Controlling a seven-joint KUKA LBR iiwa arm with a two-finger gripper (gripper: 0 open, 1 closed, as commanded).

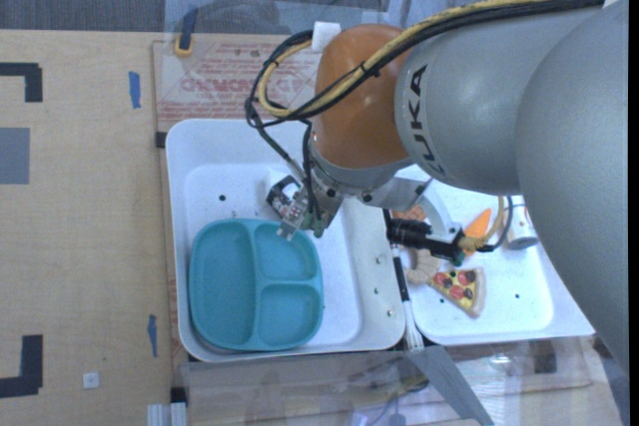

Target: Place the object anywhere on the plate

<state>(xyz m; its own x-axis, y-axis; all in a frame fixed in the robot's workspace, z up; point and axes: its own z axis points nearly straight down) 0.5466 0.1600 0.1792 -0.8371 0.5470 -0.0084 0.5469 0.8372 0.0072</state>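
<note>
So the gripper (300, 219) is hanging low over the far rim of the teal plastic plate with three compartments (250, 299), right where its top edge sits. Can't tell from this angle if the gripper is apart or closed, or if anything's in it. The plate lies flat in the shallow white left bin (185, 165), toward the near side. The big grey arm with the orange band (469, 95) blocks a good chunk of the shallow white right bin (529, 304). Poking out from under it there's a toy pizza slice with red toppings (461, 288), a small orange wedge-shaped piece (480, 222) and a beige lumpy piece (424, 266), all well away from the plate. Both bins sit on the light wooden table (80, 244)
</note>
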